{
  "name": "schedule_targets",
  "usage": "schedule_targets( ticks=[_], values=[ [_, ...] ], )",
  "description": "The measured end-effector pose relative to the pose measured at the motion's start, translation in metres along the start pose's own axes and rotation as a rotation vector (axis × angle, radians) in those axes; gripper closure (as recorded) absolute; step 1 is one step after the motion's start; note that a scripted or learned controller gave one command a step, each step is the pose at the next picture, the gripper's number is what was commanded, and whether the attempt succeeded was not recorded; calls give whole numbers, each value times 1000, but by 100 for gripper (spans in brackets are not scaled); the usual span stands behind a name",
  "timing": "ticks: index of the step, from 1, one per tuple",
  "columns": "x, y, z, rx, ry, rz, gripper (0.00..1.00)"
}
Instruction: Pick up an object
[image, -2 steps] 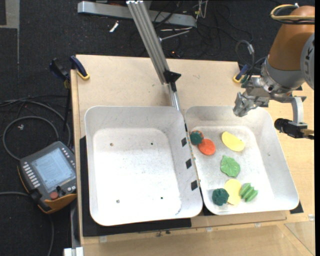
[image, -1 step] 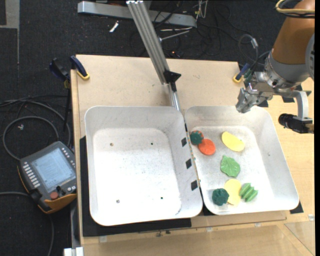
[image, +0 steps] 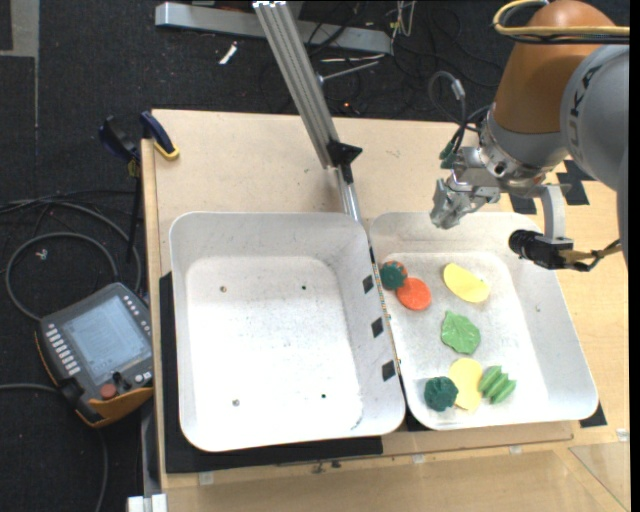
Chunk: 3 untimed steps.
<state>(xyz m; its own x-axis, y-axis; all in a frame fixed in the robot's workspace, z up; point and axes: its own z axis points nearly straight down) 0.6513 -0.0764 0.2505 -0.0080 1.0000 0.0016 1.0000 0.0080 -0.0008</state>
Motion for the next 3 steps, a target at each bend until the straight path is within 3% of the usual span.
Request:
schedule_targets(
  ticks=[2,3],
  values=[
    [116,12,21,1,0,0,100],
    [168,8,9,-3,1,0,100]
  ],
)
